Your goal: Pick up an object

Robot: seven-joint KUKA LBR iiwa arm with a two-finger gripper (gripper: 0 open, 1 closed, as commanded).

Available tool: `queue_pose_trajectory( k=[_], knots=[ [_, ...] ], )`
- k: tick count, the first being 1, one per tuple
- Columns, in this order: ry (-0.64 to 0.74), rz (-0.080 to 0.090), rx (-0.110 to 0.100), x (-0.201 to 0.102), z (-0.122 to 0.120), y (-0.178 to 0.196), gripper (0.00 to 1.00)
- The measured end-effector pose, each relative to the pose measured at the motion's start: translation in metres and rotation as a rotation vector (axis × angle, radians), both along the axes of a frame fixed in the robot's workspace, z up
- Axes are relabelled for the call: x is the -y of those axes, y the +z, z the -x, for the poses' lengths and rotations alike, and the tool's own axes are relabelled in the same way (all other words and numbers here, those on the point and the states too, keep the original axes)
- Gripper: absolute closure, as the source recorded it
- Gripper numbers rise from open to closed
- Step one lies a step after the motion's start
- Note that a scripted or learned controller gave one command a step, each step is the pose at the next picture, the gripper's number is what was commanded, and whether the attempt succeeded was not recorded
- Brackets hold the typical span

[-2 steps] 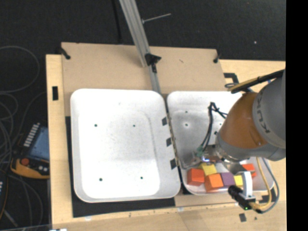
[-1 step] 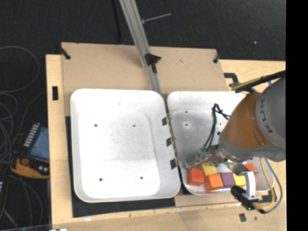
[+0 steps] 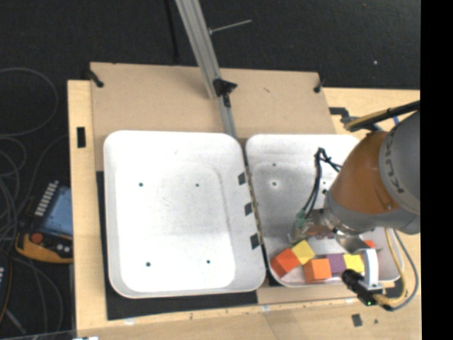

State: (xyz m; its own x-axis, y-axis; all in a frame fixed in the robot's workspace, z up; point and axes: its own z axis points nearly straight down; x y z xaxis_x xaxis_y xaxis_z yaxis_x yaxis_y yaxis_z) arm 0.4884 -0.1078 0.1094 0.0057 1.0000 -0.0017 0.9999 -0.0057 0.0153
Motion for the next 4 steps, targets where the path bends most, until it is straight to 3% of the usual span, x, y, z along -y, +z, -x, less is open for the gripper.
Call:
queue_pose_trajectory(
  k=[1, 2, 3, 4],
  knots=[
    [0.009, 0.000, -0.008, 0.000, -0.028, 0.055, 1.00],
    [0.009, 0.001, -0.007, 0.007, -0.039, 0.118, 1.00],
    [0.012, 0.000, -0.015, 0.007, -0.037, 0.115, 0.00],
    [0.006, -0.003, -0.023, -0.018, -0.010, -0.005, 0.00]
  ],
)
